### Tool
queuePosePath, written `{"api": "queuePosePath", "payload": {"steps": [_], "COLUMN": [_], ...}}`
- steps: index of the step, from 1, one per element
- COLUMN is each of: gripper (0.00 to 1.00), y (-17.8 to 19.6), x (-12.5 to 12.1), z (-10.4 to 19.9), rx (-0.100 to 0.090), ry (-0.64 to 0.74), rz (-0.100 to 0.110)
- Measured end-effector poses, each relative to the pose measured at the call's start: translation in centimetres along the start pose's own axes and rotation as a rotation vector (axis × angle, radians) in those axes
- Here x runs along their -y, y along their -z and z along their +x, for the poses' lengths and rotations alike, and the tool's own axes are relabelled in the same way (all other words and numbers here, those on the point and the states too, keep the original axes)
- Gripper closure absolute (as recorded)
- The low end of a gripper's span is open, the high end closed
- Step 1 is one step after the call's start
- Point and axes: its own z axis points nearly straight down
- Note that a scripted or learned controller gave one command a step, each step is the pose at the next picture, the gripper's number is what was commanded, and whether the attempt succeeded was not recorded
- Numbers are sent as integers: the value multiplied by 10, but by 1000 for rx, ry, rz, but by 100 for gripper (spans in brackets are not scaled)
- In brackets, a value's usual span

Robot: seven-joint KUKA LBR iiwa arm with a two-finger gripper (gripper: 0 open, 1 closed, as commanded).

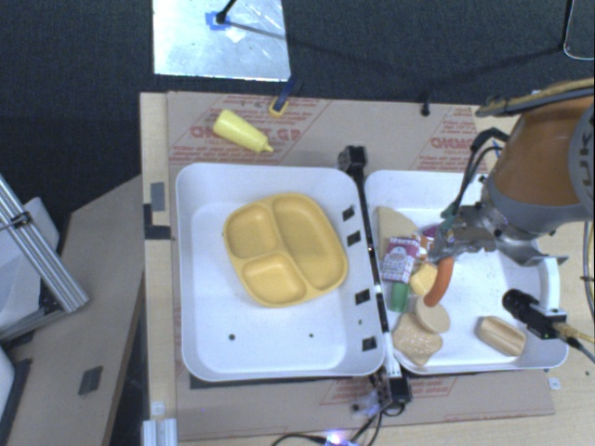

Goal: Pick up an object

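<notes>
Hand (446, 247) low over right bin (535, 291), above orange sausage (439, 281); grip state unclear. Advise centring on sausage, avoiding neighbouring items.

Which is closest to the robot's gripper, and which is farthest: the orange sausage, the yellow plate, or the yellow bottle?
From the gripper, in the camera view:
1. Orange sausage, just below it in the right bin.
2. Yellow plate, in the left bin.
3. Yellow bottle, on the cardboard beyond the bins.

Both white bins (200, 277) look like smooth, slightly glossy plastic, as does the yellow divided plate (284, 247). The board (372, 124) beneath is matt cardboard. At upper left, a shiny metal sheet (220, 26).
</notes>
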Motion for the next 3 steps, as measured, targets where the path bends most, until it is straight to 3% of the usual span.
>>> {"api": "queuePosePath", "payload": {"steps": [1,3], "gripper": [100,100], "y": [6,13], "x": [-9,-1], "z": [52,154], "rx": [1,0], "ry": [0,0], "rz": [-1,-1]}}
